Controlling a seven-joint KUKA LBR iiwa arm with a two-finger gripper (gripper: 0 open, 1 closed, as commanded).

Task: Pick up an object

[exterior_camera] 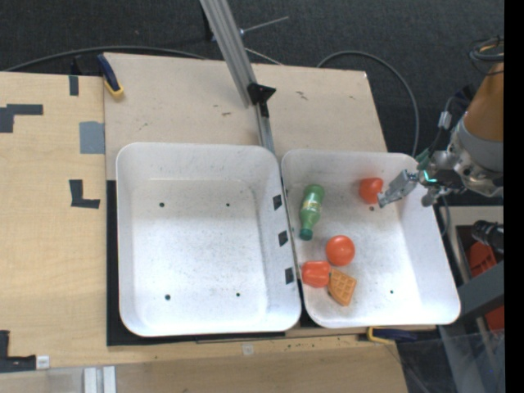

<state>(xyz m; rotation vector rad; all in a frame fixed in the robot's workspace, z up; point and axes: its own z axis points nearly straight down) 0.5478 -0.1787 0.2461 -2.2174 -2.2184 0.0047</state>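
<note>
The hand (399,188) sits at the right of the frame, over the right bin (426,285), its tip just right of a small red ball (370,189) in that bin's upper part. Whether it is open or closed, I cannot tell; nothing is seen held. The ball, nearest to it, lies just to its left and has no long axis. The green bottle (310,211) further left runs top to bottom, slightly tilted, cap downward.

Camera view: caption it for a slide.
Gripper reaches into the right bin beside a red ball.
</note>
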